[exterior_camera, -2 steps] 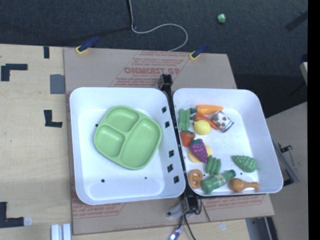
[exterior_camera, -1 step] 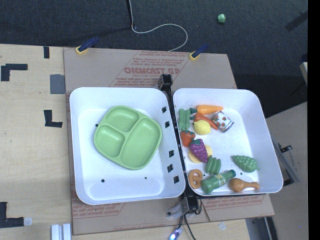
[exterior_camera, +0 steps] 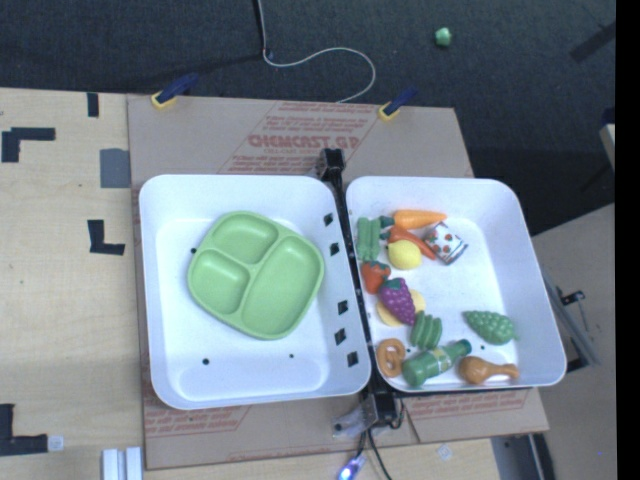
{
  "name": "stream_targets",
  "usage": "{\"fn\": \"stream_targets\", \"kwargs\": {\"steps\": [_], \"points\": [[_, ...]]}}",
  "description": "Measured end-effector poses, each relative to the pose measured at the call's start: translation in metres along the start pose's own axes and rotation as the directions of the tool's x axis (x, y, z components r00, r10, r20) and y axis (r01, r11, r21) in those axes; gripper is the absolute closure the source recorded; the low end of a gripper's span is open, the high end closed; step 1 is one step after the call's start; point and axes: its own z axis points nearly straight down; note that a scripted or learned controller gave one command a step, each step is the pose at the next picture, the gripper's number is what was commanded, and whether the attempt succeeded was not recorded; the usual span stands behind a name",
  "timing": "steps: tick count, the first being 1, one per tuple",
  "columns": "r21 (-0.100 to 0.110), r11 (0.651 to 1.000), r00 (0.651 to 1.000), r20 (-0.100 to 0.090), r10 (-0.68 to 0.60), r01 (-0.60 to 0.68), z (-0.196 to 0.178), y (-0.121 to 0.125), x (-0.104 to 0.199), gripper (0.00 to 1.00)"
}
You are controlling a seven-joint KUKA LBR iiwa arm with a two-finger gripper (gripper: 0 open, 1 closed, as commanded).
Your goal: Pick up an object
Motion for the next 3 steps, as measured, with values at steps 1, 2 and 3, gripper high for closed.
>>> {"fn": "stream_targets", "kwargs": {"steps": [1, 2, 3], "points": [[-0.001, 1.0, 1.0, 0.001, -0.002, 0.002, -0.01, 0.001, 0.001, 1.0], [-0.002, 1.0, 1.0, 0.002, -0.003, 0.003, -0.02, 0.002, 0.002, 1.0], [-0.003, 1.0, 1.0, 0.003, -0.005, 0.005, -0.03, 0.003, 0.003, 1.0]]}}
